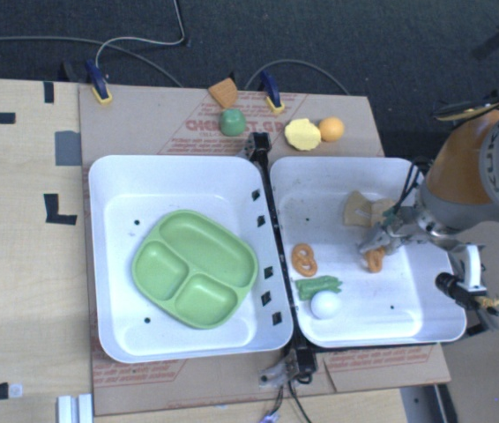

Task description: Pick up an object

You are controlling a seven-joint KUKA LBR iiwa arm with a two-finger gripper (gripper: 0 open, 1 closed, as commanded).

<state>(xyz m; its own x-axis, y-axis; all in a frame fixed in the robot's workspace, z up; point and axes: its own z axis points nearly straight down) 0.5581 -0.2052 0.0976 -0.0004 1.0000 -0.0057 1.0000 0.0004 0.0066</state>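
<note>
In the right bin (426,315), the gripper (378,247) sits over a small orange piece (374,260), perhaps touching it; its grip state is unclear.

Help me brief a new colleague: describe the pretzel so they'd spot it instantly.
Find the right-hand white bin. Near its left wall, just above the green toy and white ball, lies the pretzel: the bin's one orange-brown twisted loop with holes.

Green divided plate (195,269) in left bin (108,183).
</note>
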